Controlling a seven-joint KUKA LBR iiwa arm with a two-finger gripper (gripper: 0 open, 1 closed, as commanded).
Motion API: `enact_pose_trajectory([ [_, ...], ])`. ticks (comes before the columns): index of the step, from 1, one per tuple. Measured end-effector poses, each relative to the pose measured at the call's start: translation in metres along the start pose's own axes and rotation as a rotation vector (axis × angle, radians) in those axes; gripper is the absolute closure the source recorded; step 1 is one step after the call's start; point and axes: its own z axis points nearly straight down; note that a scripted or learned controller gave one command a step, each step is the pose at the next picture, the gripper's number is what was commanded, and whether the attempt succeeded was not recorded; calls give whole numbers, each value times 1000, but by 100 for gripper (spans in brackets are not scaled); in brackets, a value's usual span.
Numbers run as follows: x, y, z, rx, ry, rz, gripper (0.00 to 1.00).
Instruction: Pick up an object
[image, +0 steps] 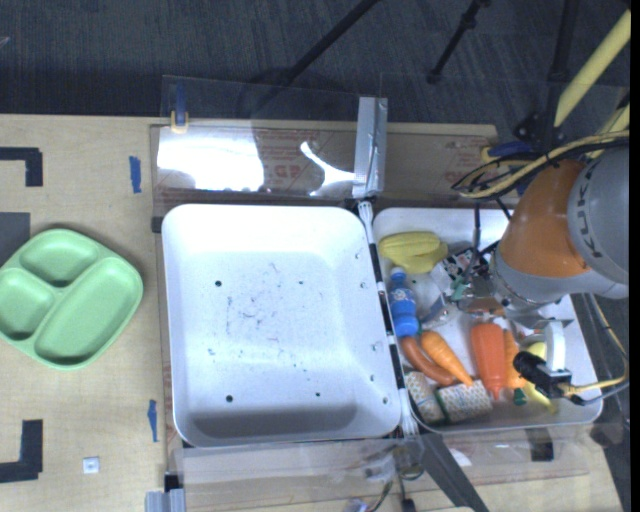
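Wooden table (80, 150) bears, as we see it, two white bins, left bin (270, 320) bare, right bin (590, 420) under our arm (560, 230), holding carrots (440, 355), a banana (412, 248), a bottle (402, 305); pincer (480, 290) state we cannot tell.

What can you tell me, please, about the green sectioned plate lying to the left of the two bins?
The green plate is a pale green, rounded dish that looks like plastic, divided by raised ridges into three compartments: two smaller ones toward the top and left, and one long one along the lower right. It lies flat, right way up, on the wooden bench, well apart from the left bin. Nothing rests in its compartments, and nothing touches it but the bench.
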Motion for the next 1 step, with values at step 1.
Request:
enact_pose_trajectory([
  [1,-16,2,-48,7,-1,455,0],
])
